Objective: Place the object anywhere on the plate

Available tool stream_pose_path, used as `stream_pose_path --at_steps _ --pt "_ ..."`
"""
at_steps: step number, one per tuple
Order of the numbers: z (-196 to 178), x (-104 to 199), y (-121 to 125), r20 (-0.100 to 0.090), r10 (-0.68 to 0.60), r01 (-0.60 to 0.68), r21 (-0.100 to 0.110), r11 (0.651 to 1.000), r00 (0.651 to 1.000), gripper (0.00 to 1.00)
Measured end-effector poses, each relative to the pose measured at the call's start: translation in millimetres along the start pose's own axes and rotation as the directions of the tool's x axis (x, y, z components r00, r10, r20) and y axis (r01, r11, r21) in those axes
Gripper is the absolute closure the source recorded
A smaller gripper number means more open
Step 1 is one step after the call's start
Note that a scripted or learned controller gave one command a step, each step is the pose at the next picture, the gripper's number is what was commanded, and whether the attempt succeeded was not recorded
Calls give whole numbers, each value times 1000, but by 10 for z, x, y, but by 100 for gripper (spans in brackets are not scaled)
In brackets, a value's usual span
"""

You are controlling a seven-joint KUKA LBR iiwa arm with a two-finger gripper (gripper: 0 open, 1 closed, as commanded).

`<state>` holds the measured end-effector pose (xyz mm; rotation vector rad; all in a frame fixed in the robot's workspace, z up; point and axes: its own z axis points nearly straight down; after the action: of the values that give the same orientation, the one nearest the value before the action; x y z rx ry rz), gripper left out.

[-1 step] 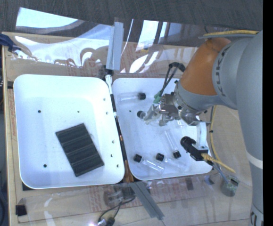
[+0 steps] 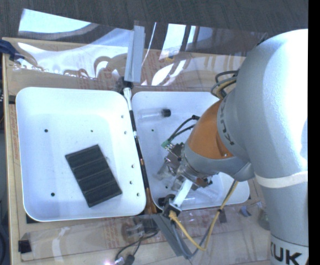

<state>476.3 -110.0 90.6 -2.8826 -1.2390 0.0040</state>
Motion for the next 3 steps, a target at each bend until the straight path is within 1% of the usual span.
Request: stream_pose_path --at_steps 1,2,3 --pt "-1440 3 1 -2 428 -428 1 904 904 100" --pt "-1909 1254 -431 1 253 -253 1 967 967 100" --pt "-1179 1358 -1276 5 229 -229 2 973 973 100"
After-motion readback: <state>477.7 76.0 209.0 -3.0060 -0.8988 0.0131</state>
